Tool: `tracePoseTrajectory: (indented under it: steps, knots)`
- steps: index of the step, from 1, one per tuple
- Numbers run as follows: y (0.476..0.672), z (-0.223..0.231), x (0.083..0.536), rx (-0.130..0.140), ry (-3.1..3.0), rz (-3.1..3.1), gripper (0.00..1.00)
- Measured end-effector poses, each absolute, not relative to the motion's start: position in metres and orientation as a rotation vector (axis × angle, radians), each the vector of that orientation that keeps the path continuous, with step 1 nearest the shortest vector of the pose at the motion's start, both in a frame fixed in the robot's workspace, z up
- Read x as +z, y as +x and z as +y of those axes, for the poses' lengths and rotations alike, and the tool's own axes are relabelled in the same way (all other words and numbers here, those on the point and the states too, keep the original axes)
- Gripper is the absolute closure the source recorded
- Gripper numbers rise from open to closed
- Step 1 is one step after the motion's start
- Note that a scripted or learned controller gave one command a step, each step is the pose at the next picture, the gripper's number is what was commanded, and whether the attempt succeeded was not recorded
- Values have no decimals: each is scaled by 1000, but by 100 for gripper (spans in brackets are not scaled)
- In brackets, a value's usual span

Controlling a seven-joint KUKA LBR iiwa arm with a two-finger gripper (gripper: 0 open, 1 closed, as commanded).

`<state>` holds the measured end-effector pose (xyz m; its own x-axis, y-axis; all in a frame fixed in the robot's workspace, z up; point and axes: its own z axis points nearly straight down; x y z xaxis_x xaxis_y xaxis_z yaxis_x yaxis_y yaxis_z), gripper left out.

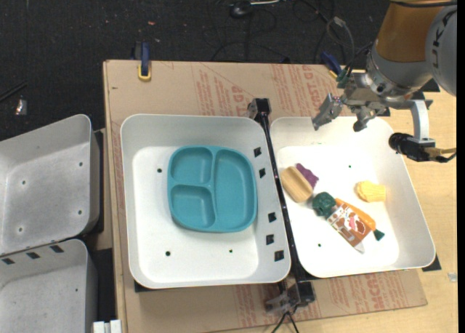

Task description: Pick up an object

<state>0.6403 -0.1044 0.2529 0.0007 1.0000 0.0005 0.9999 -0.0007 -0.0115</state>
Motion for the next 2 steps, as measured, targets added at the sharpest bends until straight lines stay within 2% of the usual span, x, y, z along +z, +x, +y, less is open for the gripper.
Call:
tracePoseTrajectory:
  steps: [1,2]
  knots:
    - [642,-104,260,1,-2220,-2223,0]
    - [642,-104,217,4,-2221,-2220,0]
